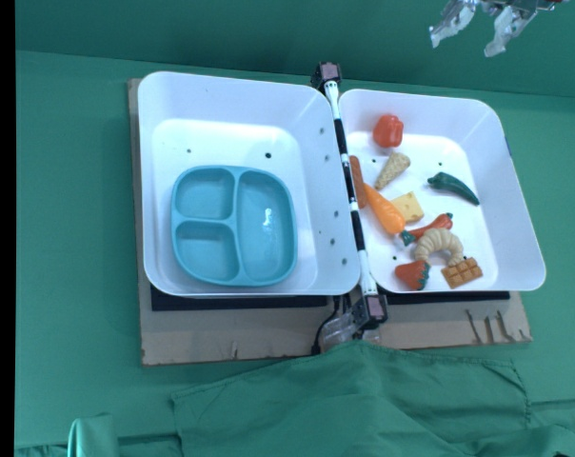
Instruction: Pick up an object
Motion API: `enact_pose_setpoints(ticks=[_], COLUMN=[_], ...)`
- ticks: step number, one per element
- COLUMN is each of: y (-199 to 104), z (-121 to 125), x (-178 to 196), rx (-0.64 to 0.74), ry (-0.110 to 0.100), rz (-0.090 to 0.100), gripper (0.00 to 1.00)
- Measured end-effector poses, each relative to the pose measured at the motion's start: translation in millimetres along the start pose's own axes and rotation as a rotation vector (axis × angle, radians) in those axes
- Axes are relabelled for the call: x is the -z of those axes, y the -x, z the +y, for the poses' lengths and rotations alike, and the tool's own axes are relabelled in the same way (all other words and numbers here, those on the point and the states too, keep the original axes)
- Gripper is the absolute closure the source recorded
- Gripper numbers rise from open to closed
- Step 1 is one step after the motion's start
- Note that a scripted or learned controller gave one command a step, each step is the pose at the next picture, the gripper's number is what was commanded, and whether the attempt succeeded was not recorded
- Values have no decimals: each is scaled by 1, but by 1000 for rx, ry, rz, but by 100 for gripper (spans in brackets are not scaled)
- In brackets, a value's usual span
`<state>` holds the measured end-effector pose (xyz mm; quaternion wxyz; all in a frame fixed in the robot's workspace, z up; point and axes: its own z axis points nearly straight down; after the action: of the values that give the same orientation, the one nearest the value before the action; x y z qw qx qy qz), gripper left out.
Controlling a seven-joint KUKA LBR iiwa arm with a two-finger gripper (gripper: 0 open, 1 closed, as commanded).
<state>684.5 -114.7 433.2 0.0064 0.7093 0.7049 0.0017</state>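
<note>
My gripper [473,32] hangs high at the top right, above and behind the right bin [516,188], open with nothing between its fingers. In that bin lie several toy foods: a red pepper [387,129], a tan cone [393,169], a dark green chili [453,188], an orange carrot [385,211], a cheese wedge [408,205], a red chili [430,228], a shrimp [438,245], a strawberry [412,274] and a waffle piece [462,272]. A thin orange piece [356,179] lies along the bin's left wall.
The left bin [164,112] holds a teal three-compartment plate [234,225]. A black-and-white divider rod [347,188] runs between the bins. Both bins rest on a cardboard sheet [230,336]. Green cloth [364,403] bunches up at the front.
</note>
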Motion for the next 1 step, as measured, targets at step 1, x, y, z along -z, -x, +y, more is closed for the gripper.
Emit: enact_pose_setpoints(ticks=[1], y=[1], z=[0], x=[15], rx=[-3], ry=[7], rz=[-4], gripper=[100])
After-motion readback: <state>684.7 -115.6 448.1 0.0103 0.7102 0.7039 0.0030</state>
